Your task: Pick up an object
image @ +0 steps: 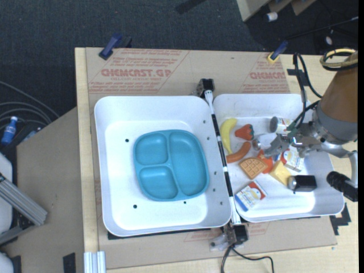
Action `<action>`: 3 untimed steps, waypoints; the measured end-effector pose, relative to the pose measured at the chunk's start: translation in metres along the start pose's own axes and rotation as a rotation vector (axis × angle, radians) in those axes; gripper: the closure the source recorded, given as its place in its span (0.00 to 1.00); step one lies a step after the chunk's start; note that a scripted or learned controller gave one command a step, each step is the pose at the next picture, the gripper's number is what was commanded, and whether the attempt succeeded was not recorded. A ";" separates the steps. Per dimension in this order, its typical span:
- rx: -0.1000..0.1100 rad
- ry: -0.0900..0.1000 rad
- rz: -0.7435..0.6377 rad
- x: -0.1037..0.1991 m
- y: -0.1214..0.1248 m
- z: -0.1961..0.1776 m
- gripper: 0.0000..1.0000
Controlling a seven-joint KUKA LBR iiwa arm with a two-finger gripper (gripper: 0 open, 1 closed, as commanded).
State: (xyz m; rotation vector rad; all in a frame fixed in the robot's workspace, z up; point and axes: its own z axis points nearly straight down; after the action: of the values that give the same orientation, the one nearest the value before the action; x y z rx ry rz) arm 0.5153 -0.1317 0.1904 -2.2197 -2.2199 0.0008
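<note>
From the camera above the bench I see two white bins side by side. The left bin (114, 169) carries a blue divided plate (170, 165), lying flat near the bin's middle. The right bin (267, 209) carries the small toys. Near its left wall a yellow banana (228, 132) lies, and just beside it a red strawberry-like piece (245, 132) and an orange sausage shape (238, 152). A brown waffle piece (252, 166) rests near the middle of this bin, touching a yellow wedge (278, 173) on its right side. Close to the front edge there is a small white carton with a blue and orange label (250, 195). A black block (304, 182) lies near the right wall.

The arm comes in over the right wall of this bin, and the gripper (282, 143) is low among the toys at the middle (I cannot tell how its jaws stand, the metal parts hide them). I see no object lifted.
</note>
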 end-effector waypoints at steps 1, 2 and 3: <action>-0.013 -0.004 0.000 0.000 0.068 0.101 0.00; 0.028 -0.002 -0.003 0.018 0.146 0.106 0.00; 0.019 0.000 -0.002 0.020 0.147 0.097 1.00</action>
State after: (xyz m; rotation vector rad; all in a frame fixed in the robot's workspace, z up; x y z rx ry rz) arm 0.6626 -0.1111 0.0932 -2.2083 -2.2121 0.0222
